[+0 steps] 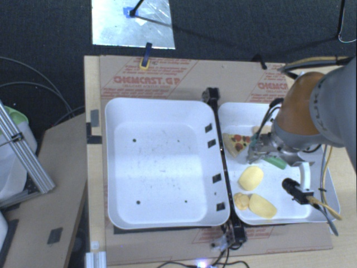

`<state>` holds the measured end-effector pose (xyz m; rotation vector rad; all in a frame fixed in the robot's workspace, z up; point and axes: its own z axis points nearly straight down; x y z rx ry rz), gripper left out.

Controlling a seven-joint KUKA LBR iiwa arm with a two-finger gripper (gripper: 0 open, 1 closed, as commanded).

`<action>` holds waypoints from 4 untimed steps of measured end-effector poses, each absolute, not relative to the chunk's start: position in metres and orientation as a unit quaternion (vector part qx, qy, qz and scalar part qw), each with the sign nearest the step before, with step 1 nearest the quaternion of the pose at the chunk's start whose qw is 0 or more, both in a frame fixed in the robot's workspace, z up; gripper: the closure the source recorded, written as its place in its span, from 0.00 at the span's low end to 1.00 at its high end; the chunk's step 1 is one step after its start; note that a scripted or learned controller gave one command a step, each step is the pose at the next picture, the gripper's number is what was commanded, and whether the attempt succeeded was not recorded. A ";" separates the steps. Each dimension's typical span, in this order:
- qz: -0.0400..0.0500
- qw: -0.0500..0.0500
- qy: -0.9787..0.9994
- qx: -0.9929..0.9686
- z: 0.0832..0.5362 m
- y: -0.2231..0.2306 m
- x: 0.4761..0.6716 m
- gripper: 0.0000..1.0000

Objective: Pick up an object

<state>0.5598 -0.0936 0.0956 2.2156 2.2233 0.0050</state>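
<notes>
The right bin (pixel 240 111) holds a pizza slice toy (pixel 235 142) near its left wall, a yellow round piece (pixel 250 178) in the middle, and two yellow pieces (pixel 255 204) at the front. A green object (pixel 275 162) lies partly under the wrist. My gripper (pixel 254 151) reaches down into the right bin, just right of the pizza slice and above the yellow round piece. The wrist and orange band (pixel 298 110) hide the bin's back right part.
The left bin (pixel 162 161) sits beside it, sharing a black divider clamp line (pixel 220 161). A cardboard sheet (pixel 156 74) lies under both bins. A metal plate (pixel 133 14) lies on the floor at the back. Cables (pixel 326 202) hang near the right bin's front right.
</notes>
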 end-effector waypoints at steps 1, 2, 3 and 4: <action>0.003 0.001 0.711 0.703 0.189 -0.024 0.502 1.00; 0.005 0.004 0.710 0.704 0.296 0.013 0.495 1.00; 0.004 0.002 0.710 0.704 0.349 0.050 0.487 1.00; 0.003 0.002 0.710 0.705 0.402 0.067 0.487 1.00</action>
